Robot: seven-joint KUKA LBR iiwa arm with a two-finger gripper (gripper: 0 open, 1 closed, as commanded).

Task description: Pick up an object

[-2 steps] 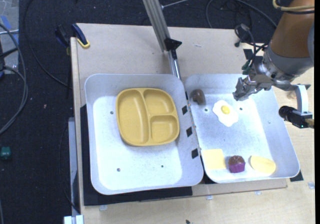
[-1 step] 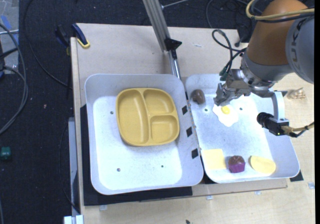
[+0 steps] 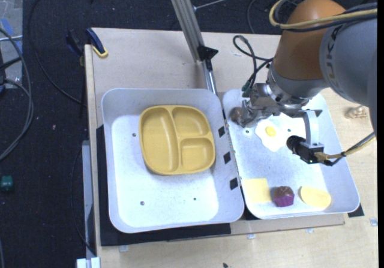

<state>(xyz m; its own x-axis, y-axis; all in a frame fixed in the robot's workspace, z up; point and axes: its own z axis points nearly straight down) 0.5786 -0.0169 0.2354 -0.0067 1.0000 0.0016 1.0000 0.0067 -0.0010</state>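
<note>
In the camera view, the arm [image 3: 324,39] reaches in over the right bin [image 3: 345,186], and its gripper [image 3: 245,116] hangs low near that bin's far left corner; whether it is wide, narrow or holding anything cannot be told. Just beside it lies a fried egg toy [image 3: 273,134]. Along the bin's near edge sit a pale yellow square [image 3: 256,190], a purple object [image 3: 282,196] and a yellow oval [image 3: 315,197]. The left bin [image 3: 123,201] carries a yellow divided plate [image 3: 177,139] towards its far edge.
</note>
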